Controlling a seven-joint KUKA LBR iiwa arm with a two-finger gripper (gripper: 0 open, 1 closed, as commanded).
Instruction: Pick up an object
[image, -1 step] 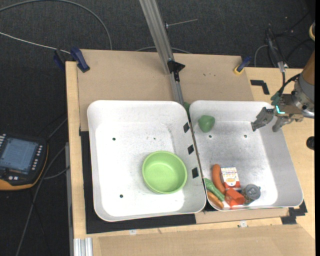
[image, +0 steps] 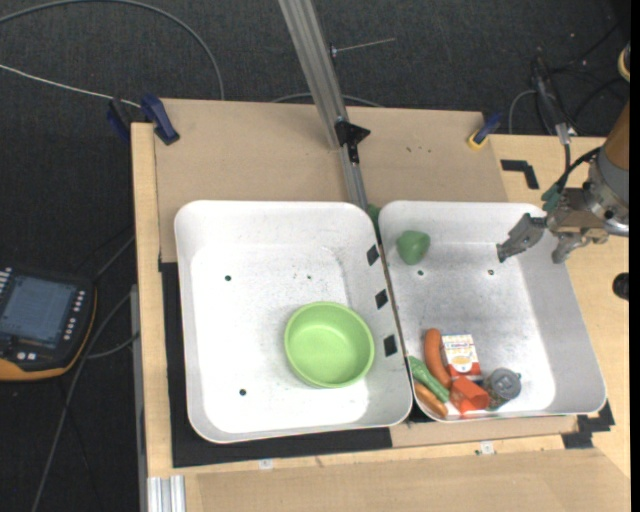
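Camera view, read from the left: a black handheld tablet in an orange casing (image: 38, 318) lies on the dark floor at nine o'clock, off the bench. Next comes the left shallow white plastic bin (image: 200, 235), with a round light-green plastic bowl (image: 329, 344) standing upright toward its five o'clock corner. A slanted grey metal pole (image: 322, 85) runs down from twelve o'clock to the seam between the bins.

In the right shallow white plastic bin (image: 545, 330), a small rounded green lump (image: 412, 245) sits alone near the eleven o'clock corner. At six o'clock lies a crowded pile: an orange carrot-shaped toy (image: 435, 353), a small white and orange printed carton (image: 459, 351), a red piece (image: 469, 393) and a grey round object (image: 502, 383), all touching or overlapping.

My pincer (image: 541, 238) hangs at the bin's two o'clock edge, fingers spread, with nothing between them. Nothing is picked up yet.

I judge the green lump the cleanest target: it is isolated, so my fingers can straddle it without catching a neighbour. I should travel toward nine o'clock until centred above it, stay spread, come straight down, and press together only once both fingers flank it. The pile risks a glancing, slipping grip, and the bin wall beside the lump needs a little margin.
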